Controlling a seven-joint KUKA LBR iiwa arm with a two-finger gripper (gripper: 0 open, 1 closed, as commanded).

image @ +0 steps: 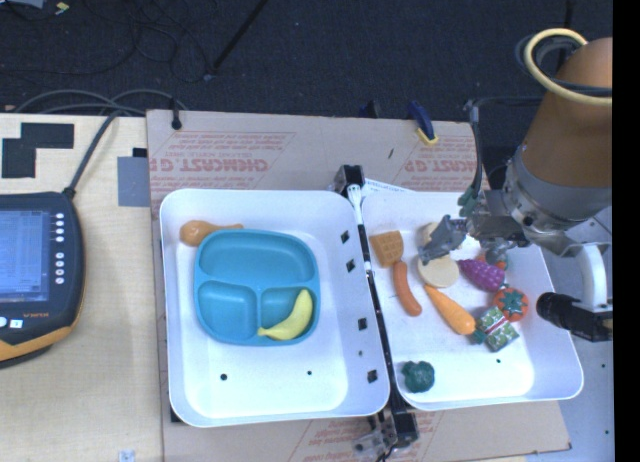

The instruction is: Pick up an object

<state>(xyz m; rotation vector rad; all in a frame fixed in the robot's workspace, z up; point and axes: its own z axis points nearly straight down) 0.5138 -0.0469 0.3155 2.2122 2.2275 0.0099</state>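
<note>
My gripper (446, 241) hangs low over the upper middle of the right bin (560, 375), coming in from the right. Right beneath and in front of it lies a round cream slice (438, 273). A purple grape bunch (482, 274) lies just to its right, partly under the wrist. An orange toast piece (386, 246) and a red-orange sausage (406, 289) lie to its left. A carrot (451, 311) slants below the slice. I see nothing lifted in the gripper.
A strawberry (510, 302) and a small green-red box (495, 329) sit at the bin's right; a broccoli (418, 375) lies near its front. The left bin (190, 370) holds a blue divided plate (225, 285) with a banana (290, 318) and an orange piece (200, 232).
</note>
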